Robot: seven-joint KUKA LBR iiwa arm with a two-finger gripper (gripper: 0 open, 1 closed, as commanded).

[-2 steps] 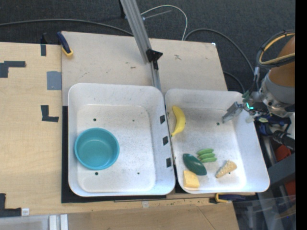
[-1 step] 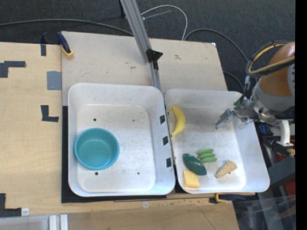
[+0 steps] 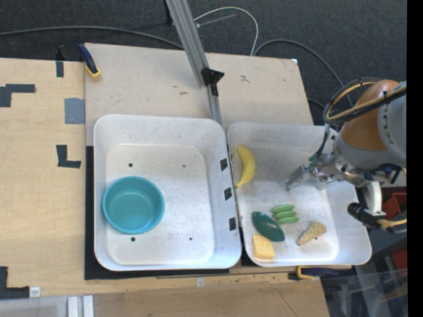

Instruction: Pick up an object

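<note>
Two shallow white bins are seen side by side on the counter [image 3: 39,111]. In the left bin [image 3: 109,137], a blue bowl [image 3: 133,205] is found near the front left corner, upright and apart from the walls.

The right bin [image 3: 277,137] carries the loose objects. A yellow banana [image 3: 246,165] is laid close to the bin's left wall, toward the back. Near the front, a dark green object [image 3: 268,226] is set just beside a light green pod-like piece [image 3: 285,213], the two appearing to touch. A yellow block [image 3: 263,247] lies just in front of the dark green object, and a tan wedge [image 3: 310,233] rests a little to its right.

The arm [image 3: 370,121] is reached in from the right, and the tool [image 3: 304,176] is positioned above the bin's right half, behind the green pieces and apart from them. Whether the tool is open or closed cannot be told; nothing is seen held in it.

A grey metal pole [image 3: 188,28] is slanted over the back of the counter.
</note>
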